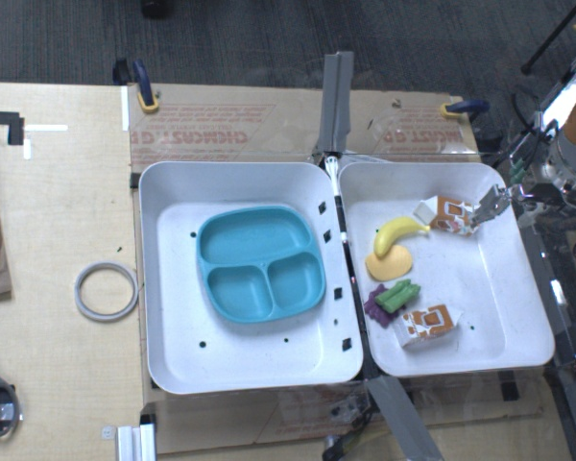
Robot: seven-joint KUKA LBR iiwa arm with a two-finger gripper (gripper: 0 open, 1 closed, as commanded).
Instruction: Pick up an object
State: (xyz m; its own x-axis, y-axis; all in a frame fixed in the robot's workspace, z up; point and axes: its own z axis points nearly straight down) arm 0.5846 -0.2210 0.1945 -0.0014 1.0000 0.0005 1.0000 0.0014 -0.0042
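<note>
Both white bins, the left bin (163, 286) and the right bin (518, 296), look like smooth moulded plastic with a soft sheen. The blue divided tray (261, 262) is plastic too, smooth and slightly glossy along its ridges. The toy banana (399, 232) has a glossy plastic skin, while the pale yellow piece (390, 266) beneath it looks matt. The two small cartons (430, 323) (451, 214) appear to be printed card. The bench top (58, 190) shows a pale wood grain with a matt finish, and the brown sheet (230, 128) behind the bins looks like cardboard. The ring (107, 290) seems a translucent, shiny roll of tape. The gripper (492, 203) appears to be bare grey metal.
</note>
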